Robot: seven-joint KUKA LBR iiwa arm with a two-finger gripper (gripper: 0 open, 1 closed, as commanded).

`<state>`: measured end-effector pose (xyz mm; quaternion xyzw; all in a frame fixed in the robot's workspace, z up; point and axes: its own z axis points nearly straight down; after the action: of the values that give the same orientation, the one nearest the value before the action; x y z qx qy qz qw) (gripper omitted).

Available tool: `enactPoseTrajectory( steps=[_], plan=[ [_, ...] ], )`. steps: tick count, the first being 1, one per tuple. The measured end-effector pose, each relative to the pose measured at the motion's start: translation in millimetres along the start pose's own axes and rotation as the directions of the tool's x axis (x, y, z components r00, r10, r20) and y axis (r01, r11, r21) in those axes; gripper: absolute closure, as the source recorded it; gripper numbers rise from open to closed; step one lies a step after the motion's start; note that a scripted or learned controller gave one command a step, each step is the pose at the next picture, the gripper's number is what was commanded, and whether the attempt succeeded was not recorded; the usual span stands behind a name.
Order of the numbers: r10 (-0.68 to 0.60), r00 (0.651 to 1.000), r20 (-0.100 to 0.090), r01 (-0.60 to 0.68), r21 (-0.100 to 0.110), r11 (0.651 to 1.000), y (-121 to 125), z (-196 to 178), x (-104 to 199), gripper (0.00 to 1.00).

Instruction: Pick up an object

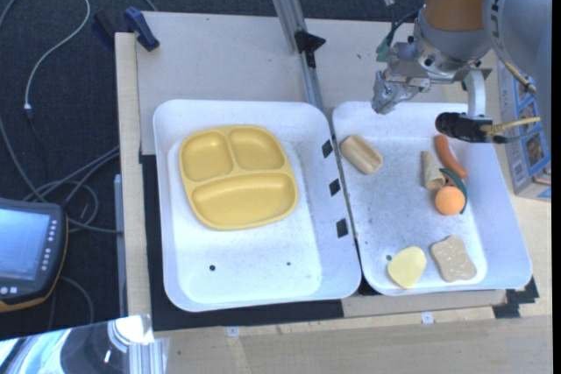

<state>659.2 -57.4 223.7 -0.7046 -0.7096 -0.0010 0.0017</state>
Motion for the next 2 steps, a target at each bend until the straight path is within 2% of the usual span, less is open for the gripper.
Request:
enactPoseTrajectory(
  steps=[2],
  plan=[
    [0.001,1.000,0.001,-0.001,0.002,1.000,-24.1,-15.2,94.2,1.00]
  ],
)
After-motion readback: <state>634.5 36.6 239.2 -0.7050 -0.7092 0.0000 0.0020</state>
